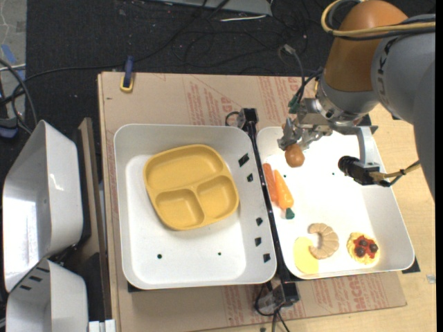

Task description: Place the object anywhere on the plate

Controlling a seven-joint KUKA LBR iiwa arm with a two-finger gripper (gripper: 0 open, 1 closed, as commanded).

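Brown egg-shaped object (295,156): hangs between the fingers of my gripper (293,142), over the right bin (394,213) near its upper left corner; my fingers are closed on it. Yellow divided plate (191,185): three compartments, lying in the left bin (131,206), well apart from my gripper. Carrot (280,189): right bin, along the left wall, just below the egg-shaped object. Croissant (324,240), small tart (363,247), pale yellow disc (304,257): near the right bin's lower edge.
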